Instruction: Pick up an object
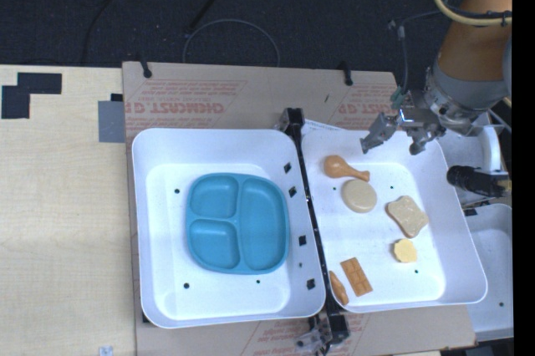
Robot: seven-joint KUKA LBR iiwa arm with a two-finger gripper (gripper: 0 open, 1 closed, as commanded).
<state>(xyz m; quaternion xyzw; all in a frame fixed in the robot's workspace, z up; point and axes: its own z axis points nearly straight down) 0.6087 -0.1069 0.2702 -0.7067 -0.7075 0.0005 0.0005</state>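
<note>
While the gripper [394, 133] hangs spread and empty, a tan drumstick [344, 169] lies below.

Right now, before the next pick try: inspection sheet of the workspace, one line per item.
Surface: two white bins on cardboard; left bin, right bin.
Job's things: right bin holds drumstick, round cookie, bread slice, yellow piece, wafer, orange stick.
Clutter: blue divided plate in left bin.
Gripper: gripper open, above right bin's far rim, holding nothing.
Cables: black loop on dark floor.
Surroundings: wooden bench.
</note>
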